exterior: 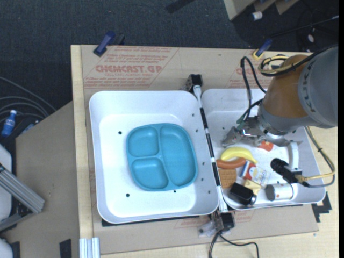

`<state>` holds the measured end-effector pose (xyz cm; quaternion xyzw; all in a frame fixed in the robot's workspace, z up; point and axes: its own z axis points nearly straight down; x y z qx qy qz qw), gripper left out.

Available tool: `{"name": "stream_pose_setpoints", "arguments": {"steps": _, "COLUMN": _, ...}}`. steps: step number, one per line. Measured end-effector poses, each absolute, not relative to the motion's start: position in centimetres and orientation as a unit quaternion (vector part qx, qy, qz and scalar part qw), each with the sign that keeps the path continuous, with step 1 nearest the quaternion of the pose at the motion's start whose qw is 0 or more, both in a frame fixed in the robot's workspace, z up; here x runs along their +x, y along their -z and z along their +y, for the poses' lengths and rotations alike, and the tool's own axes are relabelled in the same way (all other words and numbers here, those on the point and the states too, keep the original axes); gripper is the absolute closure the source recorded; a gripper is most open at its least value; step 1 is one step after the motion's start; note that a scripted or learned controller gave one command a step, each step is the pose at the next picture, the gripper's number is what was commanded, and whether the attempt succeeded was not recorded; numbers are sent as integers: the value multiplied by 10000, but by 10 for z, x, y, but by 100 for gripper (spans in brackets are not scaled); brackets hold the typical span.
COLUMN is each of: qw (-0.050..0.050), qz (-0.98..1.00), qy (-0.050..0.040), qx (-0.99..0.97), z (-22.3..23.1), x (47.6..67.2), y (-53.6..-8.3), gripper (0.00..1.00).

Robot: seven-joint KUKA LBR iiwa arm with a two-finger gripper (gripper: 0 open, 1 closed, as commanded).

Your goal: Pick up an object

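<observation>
a grey arm (317,90) with an orange band (282,93) above its wrist reaches in from the right and hangs over the right bin (226,102), one of two shallow white bins set side by side on a brown board printed with red lettering (129,67). the gripper (239,135) sits low in that bin, near its left wall and just above the pile of small things; it is too small and cluttered with metal parts to tell whether it is parted or closed, and nothing can be seen caught in it.

the objects to pick lie in the lower half of the right bin. a yellow banana (238,154) curves just below the gripper, near it but whether they touch cannot be told. a red-orange sausage-shaped piece (228,164) lies right under the banana. a black block (243,193) rests near the bin's bottom edge, and a white cylinder (280,192) lies to its right. a small colourful packet (251,172) sits between them and the banana.

the left bin (107,144) holds a blue divided plate (161,156) with three compartments, lying flat at its middle. a blue clamp (104,44) sits at the board's upper left corner.
</observation>
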<state>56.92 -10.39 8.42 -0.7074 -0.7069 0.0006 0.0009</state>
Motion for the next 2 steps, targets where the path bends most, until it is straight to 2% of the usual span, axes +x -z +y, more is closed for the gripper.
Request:
{"name": "stream_pose_setpoints", "arguments": {"steps": 1, "qw": 0, "qz": -7067, "qy": 4, "qx": -7075, "z": -103, "x": 570, "y": -94, "gripper": 100}}
{"name": "stream_pose_setpoints", "arguments": {"steps": 2, "qw": 2, "qz": -7067, "qy": 3, "qx": -7075, "z": -103, "x": 570, "y": -94, "gripper": 0}}
